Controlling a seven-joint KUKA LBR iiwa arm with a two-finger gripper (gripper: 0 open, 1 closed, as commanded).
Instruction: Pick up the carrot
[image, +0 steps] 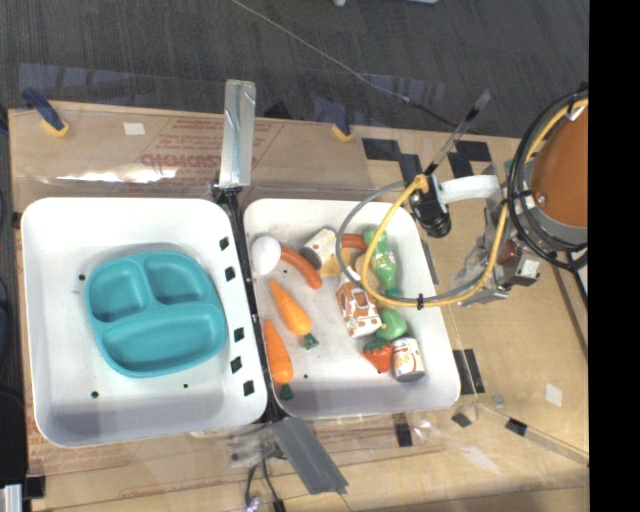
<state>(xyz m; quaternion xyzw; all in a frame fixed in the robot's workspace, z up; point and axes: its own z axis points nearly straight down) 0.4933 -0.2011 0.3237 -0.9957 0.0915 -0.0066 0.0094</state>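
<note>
Two carrots lie in the right bin (430, 395). One carrot (291, 308) rests left of the middle, slanting, with its green stub toward the near side. A second carrot (277, 352) lies along the bin's left wall, its green end at the near corner. My gripper (487, 266) hangs beyond the right bin's right rim, over the bench, well apart from both carrots. A yellow cable loops from it across the bin's right half.
Sharing the right bin are a white egg (265, 254), a red-orange sausage (300, 266), a small patterned box (358, 308), green pieces (383, 262), a red fruit (378, 355) and a small can (407, 360). The left bin holds a teal divided plate (155, 310).
</note>
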